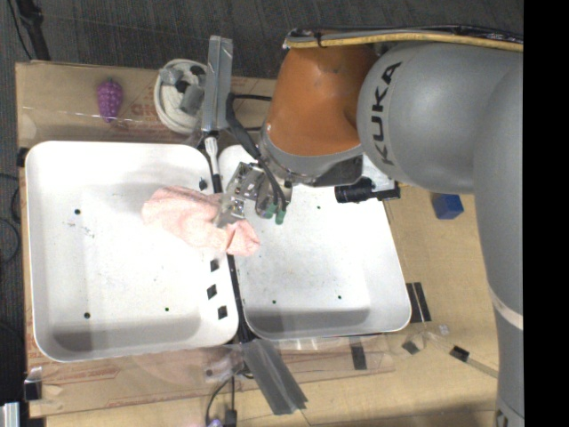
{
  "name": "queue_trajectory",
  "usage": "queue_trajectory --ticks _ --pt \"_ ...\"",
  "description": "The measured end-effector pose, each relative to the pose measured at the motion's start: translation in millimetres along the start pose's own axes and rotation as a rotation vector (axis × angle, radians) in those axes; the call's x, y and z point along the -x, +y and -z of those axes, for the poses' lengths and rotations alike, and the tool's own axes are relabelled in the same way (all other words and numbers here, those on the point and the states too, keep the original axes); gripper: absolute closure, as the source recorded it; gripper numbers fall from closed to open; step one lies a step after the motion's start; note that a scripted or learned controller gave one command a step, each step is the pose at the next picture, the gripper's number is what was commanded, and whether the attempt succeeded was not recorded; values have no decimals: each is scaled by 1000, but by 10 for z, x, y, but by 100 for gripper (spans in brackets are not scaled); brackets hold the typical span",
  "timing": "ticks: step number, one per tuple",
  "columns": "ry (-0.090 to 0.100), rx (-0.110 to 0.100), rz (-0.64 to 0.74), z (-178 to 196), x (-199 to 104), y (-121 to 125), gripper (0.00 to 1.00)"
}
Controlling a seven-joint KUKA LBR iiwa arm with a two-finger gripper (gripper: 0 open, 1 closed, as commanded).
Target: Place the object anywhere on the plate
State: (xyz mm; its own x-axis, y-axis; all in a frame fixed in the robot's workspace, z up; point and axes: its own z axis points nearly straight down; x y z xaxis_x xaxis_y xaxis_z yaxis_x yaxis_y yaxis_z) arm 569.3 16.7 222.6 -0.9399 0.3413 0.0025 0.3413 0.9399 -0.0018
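Observation:
A crumpled pink cloth [191, 216] lies in the left bin [98, 274], against its right wall. One end of it drapes over the divider into the right bin [329, 274]. My gripper [236, 201] hangs straight over the divider, right at the cloth's upper right part, and seems to touch it. The big orange and grey wrist [329, 105] looms above the back of the right bin and hides that part of it.
On the bench behind the left bin sit a small purple object [109, 99] and a white coil of cable [180, 92]. A grey post [216, 83] stands between the bins at the back. A blue block [448, 205] lies right of the right bin.

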Motion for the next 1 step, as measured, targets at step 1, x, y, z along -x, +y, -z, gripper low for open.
queue_trajectory --ticks 1 --pt "-3 1 352 127 -277 440 100"
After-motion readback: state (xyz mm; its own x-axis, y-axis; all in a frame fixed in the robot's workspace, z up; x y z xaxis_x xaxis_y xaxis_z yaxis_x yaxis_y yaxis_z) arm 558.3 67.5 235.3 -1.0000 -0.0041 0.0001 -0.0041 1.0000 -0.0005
